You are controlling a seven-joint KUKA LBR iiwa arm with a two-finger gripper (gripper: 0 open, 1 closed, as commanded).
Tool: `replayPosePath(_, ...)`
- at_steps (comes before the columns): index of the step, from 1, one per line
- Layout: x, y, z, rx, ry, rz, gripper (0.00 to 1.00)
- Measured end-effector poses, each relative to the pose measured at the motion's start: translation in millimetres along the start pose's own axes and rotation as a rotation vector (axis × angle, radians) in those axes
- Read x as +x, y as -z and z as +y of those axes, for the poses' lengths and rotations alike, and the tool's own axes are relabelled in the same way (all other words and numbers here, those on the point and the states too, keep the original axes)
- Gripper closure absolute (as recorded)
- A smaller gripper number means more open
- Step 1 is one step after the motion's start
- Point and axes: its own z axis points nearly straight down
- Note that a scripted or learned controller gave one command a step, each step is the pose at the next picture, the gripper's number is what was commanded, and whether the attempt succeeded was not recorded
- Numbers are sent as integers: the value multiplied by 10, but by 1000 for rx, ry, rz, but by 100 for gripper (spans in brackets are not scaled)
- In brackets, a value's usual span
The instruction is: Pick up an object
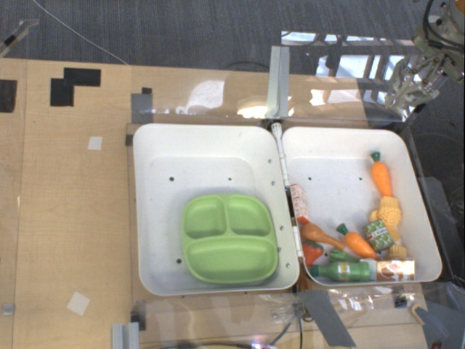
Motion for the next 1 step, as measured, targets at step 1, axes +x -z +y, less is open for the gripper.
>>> replayPosePath(1, -28, 144, -8, 8, -2, -10, 100)
